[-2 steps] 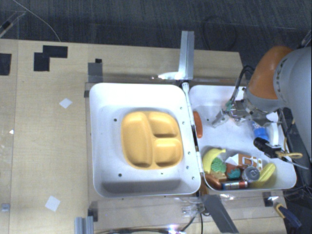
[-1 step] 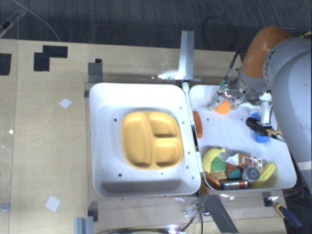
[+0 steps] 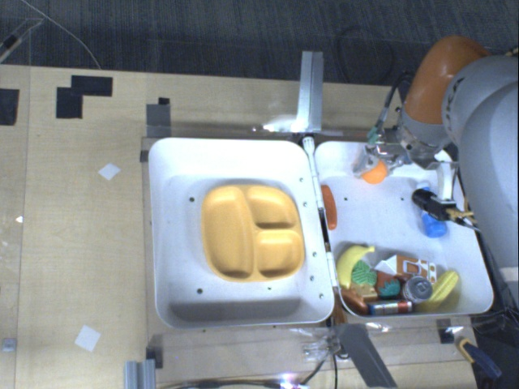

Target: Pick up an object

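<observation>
I read the gripper (image 3: 379, 162) at the far corner of the right bin (image 3: 389, 209), closed on a small orange object (image 3: 374, 173) that sits between its fingertips, just above the bin floor. Nearby: a blue piece (image 3: 435, 227), a sausage (image 3: 328, 206). A yellow compartment tray (image 3: 251, 232) lies in the left bin (image 3: 174, 217).

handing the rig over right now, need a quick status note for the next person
Gripper: at the far end of the right white bin, over a small orange object; open or shut cannot be told, nothing seen held.
Things: yellow divided tray in the left white bin. Right bin holds an orange-red stick by its left wall, a blue item, and a near-end pile with a yellow banana.
Done: no pick visible.
Left: grasp and lift one object.
</observation>
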Controlling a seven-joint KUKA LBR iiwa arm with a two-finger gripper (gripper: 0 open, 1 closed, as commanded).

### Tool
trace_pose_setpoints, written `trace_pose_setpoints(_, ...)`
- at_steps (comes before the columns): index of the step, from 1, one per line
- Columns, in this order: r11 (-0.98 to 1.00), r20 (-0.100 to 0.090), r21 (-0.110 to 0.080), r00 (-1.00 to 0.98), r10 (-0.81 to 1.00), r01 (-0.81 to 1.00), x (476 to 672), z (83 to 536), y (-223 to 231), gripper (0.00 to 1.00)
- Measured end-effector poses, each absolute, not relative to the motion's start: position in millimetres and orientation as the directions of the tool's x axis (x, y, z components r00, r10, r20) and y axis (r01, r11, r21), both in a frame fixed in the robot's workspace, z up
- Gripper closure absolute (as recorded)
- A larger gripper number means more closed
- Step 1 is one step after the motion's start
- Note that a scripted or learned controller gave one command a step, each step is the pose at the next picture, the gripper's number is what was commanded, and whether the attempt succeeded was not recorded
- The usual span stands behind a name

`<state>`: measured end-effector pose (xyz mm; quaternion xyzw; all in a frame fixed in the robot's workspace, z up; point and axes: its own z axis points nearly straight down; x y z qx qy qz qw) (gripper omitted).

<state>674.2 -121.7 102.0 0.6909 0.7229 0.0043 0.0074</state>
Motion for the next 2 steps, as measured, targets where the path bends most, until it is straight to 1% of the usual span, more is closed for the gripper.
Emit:
trace_pose_setpoints(1,-0.246,0.003,0.009,0.246,0.969,0.969,669.2,188.5,-36.3,1.0)
trace_pose_setpoints(2,-0.327,0.002,0.003,0.327,0.945,0.945,634.3,185.2,-10.2,1.0)
